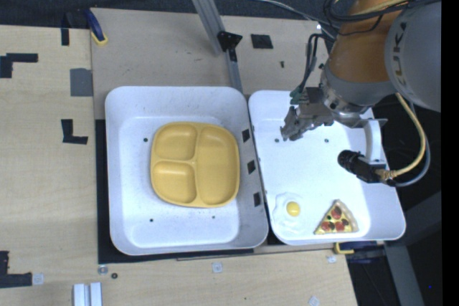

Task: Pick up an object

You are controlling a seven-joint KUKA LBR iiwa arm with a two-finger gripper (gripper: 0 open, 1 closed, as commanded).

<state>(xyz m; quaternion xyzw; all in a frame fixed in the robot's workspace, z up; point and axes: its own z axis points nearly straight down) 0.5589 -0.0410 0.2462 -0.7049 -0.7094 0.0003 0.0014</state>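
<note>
Over the right bin's (267,154) far edge: claw (292,128), grip impossible to tell.
Near edge: fried egg (290,211) beside pizza slice (336,219).

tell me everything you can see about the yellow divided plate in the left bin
The yellow plate is a rounded square of what looks like smooth matte plastic, moulded into three compartments: two smaller ones on its left side and one long one on the right. All three look bare. It lies flat and face up, turned slightly, near the middle of the left bin, resting on the bin's white floor. Nothing else touches it; the gripper is over the right bin.
</note>
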